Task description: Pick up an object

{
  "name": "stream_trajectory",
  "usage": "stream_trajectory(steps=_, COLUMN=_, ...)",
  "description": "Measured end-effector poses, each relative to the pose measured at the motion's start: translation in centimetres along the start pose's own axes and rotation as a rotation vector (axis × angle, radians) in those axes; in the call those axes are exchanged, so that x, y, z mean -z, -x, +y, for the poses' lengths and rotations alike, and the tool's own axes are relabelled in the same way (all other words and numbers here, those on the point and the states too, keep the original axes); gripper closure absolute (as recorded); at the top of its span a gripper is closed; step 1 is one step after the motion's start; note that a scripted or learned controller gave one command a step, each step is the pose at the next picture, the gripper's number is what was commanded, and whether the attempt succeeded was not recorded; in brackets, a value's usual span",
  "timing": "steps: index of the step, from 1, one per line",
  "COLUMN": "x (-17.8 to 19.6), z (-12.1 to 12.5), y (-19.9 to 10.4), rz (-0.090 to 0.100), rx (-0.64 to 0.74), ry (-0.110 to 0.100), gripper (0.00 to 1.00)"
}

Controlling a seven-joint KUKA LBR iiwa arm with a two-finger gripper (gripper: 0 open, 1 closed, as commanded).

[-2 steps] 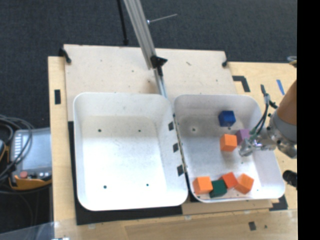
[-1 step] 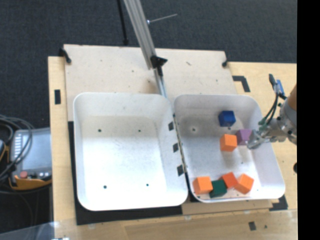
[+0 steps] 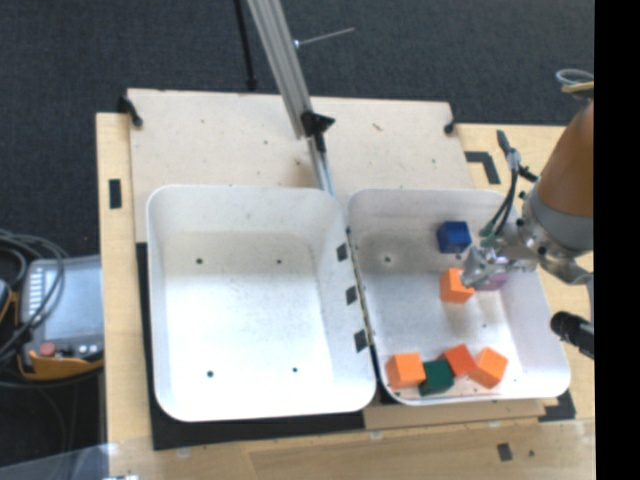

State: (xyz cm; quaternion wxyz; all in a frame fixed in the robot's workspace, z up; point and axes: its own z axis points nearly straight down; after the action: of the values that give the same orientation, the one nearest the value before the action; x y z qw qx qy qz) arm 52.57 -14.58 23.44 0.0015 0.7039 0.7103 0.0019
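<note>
End effector (image 3: 487, 268) inside the right bin (image 3: 385, 230), low over its floor and toward the right wall; whether it is released or clenched cannot be told. An orange block (image 3: 456, 286) lies just beside it on the left — contact cannot be confirmed. A blue block (image 3: 453, 236) sits near, toward the bin's far edge. Along the near wall, well apart from the end effector, four blocks are crowded together: an orange cube (image 3: 405, 369), a green block (image 3: 437, 376), a red-orange block (image 3: 460, 360) and an orange block at the corner (image 3: 489, 366). The bin's middle and left floor is open. The left bin (image 3: 170, 268) adjoins across a shared rim — both rest on the tabletop (image 3: 220, 133), under a slanted metal rail (image 3: 285, 63)
</note>
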Motion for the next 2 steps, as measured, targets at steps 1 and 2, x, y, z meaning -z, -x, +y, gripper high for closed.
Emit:
stream_trajectory(steps=1, x=-1.0, z=1.4, y=-5.1, rz=0.0, rx=-0.002, ry=-0.006, gripper=1.0)
stream_trajectory(steps=2, x=0.0, z=2.1, y=-10.6, rz=0.001, rx=-0.001, ry=-0.002, gripper=1.0)
